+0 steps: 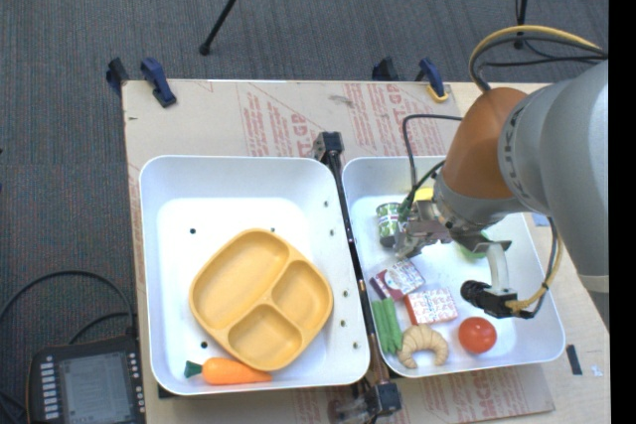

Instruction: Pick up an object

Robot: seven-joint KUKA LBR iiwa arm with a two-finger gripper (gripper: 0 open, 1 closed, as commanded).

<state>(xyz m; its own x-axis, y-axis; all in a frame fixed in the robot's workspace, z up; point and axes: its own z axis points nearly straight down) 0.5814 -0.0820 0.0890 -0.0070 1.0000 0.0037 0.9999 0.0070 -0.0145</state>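
Note:
My gripper point(409, 239) is low in the right bin point(542, 348), under the grey arm with its orange band point(485, 146). It sits just right of a small green and silver can point(389, 217) and just above a dark red and white packet point(396, 281). Further down the bin lie a red and white box point(430, 306), a green bean pod point(386, 326), a croissant point(425, 345) and a red tomato point(477, 334). The arm hides the bin's upper right part.
The left bin point(164, 184) holds a yellow divided plate point(260, 298) and an orange carrot point(234, 371) at its front edge. A black clamp point(329, 145) sits between the bins. A black cable plug point(487, 298) hangs near the tomato.

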